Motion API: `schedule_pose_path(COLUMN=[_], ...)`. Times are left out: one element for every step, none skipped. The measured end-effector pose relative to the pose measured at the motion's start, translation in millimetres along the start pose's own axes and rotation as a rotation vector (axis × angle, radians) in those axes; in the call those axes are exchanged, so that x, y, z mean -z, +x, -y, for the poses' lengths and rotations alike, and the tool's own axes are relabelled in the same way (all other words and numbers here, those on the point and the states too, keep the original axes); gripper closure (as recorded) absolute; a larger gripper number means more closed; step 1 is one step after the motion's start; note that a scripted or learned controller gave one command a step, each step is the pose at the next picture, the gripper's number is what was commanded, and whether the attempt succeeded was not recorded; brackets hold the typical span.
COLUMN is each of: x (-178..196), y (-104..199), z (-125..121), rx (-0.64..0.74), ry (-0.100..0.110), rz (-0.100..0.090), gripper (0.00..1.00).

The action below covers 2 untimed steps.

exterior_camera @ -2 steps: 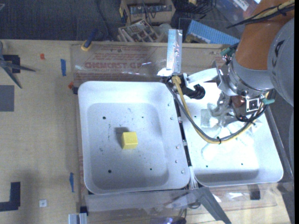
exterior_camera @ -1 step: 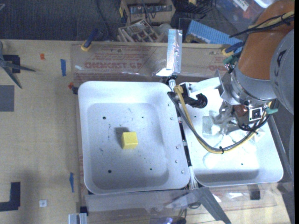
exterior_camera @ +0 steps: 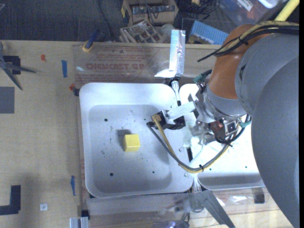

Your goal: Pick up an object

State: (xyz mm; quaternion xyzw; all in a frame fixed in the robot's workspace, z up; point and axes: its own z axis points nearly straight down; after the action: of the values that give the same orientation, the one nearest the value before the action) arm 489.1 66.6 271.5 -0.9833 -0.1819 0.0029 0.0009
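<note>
A small yellow cube (exterior_camera: pixel 132 142) lies on the floor of the left white bin (exterior_camera: pixel 95 103), a little left of its centre. My gripper (exterior_camera: pixel 194 144) hangs below the grey arm and its orange band (exterior_camera: pixel 227 70), over the seam between the two bins. It is well to the right of the cube and apart from it. Cables and a white bracket (exterior_camera: pixel 179 111) crowd the wrist and hide the gripper's tip.
The right bin (exterior_camera: pixel 237 177) is mostly covered by the arm. A yellow-and-black cable (exterior_camera: pixel 166 144) loops from the wrist down across the left bin's right side. The wooden bench (exterior_camera: pixel 38 127) spreads to the left, with a clear plate (exterior_camera: pixel 123 63) behind the bins.
</note>
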Motion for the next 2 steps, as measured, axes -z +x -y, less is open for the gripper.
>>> schedule_pose_path(x=[85.3,37.9], y=[-0.2,31.9], z=[25.7,45.2], rx=[-0.169,-0.170], ry=[-0.004,-0.003], rz=[-0.007,-0.005], gripper=[1.00,1.00])
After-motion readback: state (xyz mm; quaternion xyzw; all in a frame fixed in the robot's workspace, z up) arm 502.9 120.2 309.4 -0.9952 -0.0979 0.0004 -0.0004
